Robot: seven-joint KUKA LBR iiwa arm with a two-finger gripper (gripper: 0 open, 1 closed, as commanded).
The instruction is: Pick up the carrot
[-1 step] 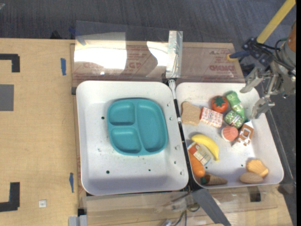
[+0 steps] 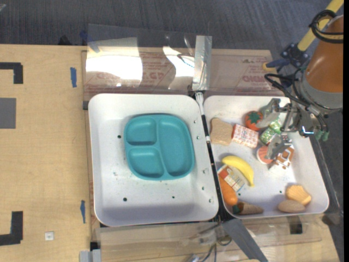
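Carrot (image 2: 229,191): lying in the right bin's (image 2: 319,162) near-left corner beside the banana (image 2: 240,166), untouched. Tool (image 2: 283,138): hovering far-right over other toys; finger state unclear.

arm: entering from right | claw (image 2: 281,138): lowered, pointing down

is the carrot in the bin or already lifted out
In the bin: the carrot lies on the right bin's floor near its front-left corner.

Banana (image 2: 240,167) and box (image 2: 232,179) crowd the carrot (image 2: 229,192).
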